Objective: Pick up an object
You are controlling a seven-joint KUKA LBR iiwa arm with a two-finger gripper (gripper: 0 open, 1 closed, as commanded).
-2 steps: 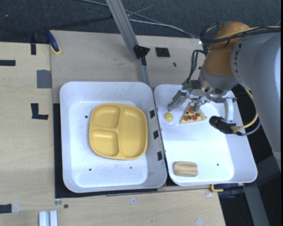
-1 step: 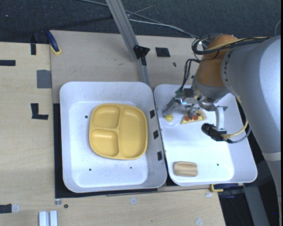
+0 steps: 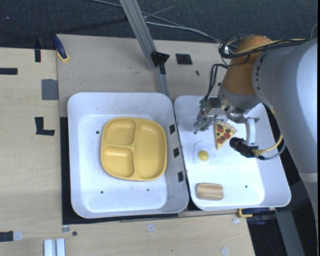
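1. The pizza slice (image 3: 223, 134) lies in the right bin (image 3: 266, 193), near its far edge, just beside the end effector (image 3: 201, 122).
2. It looks light, stiff, flat; take its edges.
3. Whether the end effector is spread or closed, I cannot tell.

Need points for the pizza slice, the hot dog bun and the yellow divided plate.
pizza slice (image 3: 222, 134), camera view, on its topped face below the crust.
hot dog bun (image 3: 209, 191), camera view, middle of its top.
yellow divided plate (image 3: 149, 145), camera view, floor of its large right compartment.
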